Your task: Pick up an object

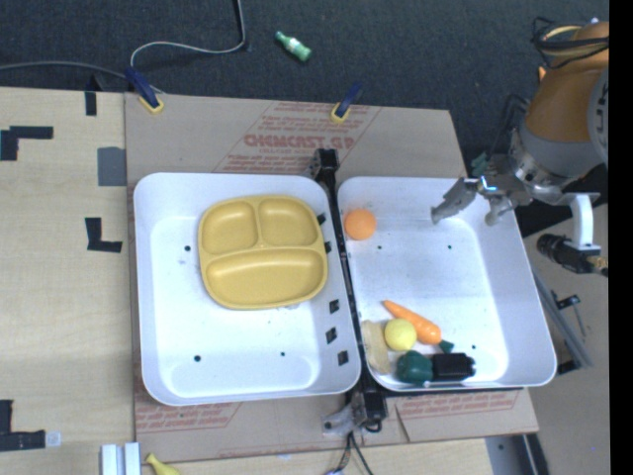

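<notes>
The shallow white plastic bin on the left (168, 364) holds a yellow three-compartment plastic tray (263, 249), lying flat towards its far side; the shallow white plastic bin on the right (514, 295) has a small orange ball (360, 225) near its far left corner; in its near left corner lie a pale yellow round lemon-like toy (400, 335), an orange toy carrot (412, 320) touching it, a dark green rounded toy (414, 368) and a black block (453, 366) just beside that; the grey two-finger gripper (473, 206) hangs over the far right part of this bin, fingers spread wide with nothing between them, well apart from the objects.
</notes>
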Controlling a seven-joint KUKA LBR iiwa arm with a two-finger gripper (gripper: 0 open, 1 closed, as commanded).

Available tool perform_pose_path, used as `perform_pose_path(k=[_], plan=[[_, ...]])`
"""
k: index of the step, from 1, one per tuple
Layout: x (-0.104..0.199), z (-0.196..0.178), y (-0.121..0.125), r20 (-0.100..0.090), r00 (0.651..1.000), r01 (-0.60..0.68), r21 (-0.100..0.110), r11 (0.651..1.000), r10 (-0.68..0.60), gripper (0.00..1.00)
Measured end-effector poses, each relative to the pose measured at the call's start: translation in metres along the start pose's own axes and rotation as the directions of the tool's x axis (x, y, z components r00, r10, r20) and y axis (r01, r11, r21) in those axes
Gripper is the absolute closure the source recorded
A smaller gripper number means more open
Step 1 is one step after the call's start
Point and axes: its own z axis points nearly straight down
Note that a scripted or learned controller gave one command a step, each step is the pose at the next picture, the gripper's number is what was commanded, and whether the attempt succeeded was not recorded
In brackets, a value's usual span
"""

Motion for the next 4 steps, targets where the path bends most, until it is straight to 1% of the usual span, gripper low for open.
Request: perform_pose_path(k=[1, 2, 3, 4], plan=[[0.036, 0.133, -0.02, 0.0, 1.0, 0.0, -0.003, 1.0, 0.0, 0.0], [0.067, 0.133, -0.05, 0.002, 1.0, -0.001, -0.005, 1.0, 0.001, 0.0], [0.07, 0.133, 0.002, 0.002, 1.0, 0.0, -0.006, 1.0, 0.0, 0.0], [0.07, 0.122, 0.002, 0.002, 1.0, 0.0, -0.006, 1.0, 0.0, 1.0]])
